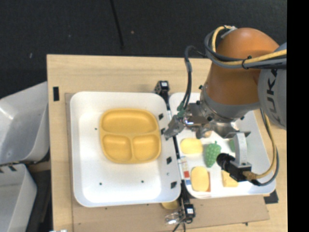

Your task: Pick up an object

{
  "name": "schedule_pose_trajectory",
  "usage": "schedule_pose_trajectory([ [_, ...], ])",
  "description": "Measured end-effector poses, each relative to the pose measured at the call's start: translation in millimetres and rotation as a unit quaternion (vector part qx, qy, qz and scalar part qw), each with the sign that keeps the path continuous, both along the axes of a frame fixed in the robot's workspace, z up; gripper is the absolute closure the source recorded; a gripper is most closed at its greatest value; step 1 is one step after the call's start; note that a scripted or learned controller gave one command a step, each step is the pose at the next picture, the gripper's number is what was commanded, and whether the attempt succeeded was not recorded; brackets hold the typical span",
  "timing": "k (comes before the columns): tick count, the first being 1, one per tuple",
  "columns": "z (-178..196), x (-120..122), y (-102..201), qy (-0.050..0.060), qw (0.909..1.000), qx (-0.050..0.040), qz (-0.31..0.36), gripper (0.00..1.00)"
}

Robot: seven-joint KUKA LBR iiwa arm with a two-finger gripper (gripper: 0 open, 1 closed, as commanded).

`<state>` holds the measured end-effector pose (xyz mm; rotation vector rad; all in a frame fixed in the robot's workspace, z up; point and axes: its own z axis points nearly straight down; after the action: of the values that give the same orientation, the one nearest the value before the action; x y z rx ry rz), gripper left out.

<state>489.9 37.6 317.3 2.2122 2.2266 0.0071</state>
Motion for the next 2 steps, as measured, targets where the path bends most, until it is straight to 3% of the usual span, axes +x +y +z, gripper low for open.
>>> schedule_pose_trajectory([
  [1,7,1,-3,0.001,1.0000,-0.0005,-0.001,1.00],
  [2,97,0,28,-0.001,1.0000,0.0000,0.000,1.00],
])
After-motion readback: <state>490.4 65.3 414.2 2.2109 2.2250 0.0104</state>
